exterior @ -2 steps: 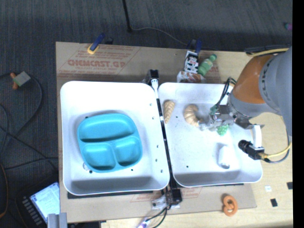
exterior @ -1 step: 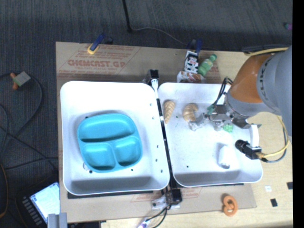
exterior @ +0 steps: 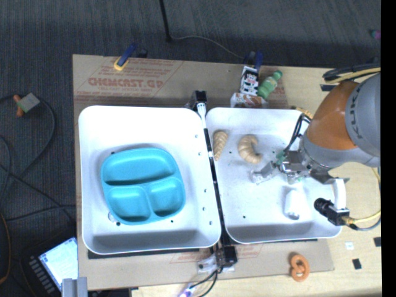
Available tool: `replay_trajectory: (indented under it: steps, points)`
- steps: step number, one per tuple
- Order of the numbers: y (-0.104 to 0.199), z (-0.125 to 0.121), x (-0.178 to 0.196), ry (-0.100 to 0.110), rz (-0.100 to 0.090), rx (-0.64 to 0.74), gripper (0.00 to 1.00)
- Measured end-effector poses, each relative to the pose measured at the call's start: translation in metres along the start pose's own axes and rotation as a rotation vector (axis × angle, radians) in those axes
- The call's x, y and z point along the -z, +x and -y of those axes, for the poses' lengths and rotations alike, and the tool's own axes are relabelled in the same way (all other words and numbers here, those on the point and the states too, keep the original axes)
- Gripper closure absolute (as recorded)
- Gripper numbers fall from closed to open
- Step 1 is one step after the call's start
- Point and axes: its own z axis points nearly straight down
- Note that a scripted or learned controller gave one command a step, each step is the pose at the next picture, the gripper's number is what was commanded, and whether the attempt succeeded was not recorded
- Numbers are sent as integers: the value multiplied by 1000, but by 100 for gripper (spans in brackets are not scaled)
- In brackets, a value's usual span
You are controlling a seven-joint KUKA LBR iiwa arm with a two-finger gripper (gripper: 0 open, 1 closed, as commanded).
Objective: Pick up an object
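In the right bin (exterior: 244,224), the end effector (exterior: 289,166) sits low over the floor, just right of a croissant-shaped pastry (exterior: 250,148). Whether it is parted or closed cannot be told, nor whether it grips anything. A pale grey piece (exterior: 262,173), possibly metal, lies just below the pastry. A ridged tan shell-like item (exterior: 219,143) lies left of the pastry, near the bin's left wall. A white object (exterior: 292,203) rests below and right of the pastry. Far left of the pastry, the left bin (exterior: 93,166) carries a blue divided tray (exterior: 142,184).
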Motion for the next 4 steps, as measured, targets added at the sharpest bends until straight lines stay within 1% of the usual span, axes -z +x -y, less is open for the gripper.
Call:
replay_trajectory:
  steps: [1, 2, 3, 4]
  points:
    - [66, -11, -15, -6, 2, 1, 0]
    - [64, -12, -4, -8, 4, 0, 100]
    - [44, -117, 26, -3, 2, 2, 100]
    - [44, -117, 26, -1, 1, 1, 0]
